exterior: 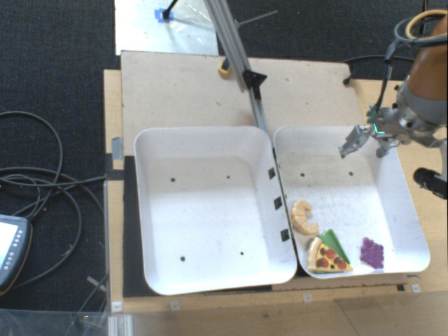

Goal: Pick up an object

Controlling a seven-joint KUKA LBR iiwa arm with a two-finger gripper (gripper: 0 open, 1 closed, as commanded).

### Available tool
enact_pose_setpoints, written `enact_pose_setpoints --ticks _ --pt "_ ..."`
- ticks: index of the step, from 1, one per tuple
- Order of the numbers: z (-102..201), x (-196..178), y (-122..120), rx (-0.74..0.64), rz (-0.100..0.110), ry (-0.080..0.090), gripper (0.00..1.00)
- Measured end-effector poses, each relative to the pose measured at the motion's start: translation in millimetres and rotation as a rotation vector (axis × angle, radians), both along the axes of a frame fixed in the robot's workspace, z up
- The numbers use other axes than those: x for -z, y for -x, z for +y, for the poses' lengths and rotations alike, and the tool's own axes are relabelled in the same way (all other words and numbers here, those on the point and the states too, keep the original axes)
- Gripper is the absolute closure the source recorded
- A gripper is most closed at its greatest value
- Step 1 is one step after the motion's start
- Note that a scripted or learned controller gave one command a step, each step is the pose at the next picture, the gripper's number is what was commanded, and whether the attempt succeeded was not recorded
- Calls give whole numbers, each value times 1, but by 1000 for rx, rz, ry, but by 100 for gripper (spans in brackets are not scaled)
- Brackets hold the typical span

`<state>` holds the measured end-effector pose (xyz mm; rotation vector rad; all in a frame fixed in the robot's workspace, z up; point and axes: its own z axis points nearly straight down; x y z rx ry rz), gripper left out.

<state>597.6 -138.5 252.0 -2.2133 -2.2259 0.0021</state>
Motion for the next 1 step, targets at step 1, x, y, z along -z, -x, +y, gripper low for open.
enact_pose_setpoints --ticks 1 --pt "0 -2 -1 0 -4 1 0"
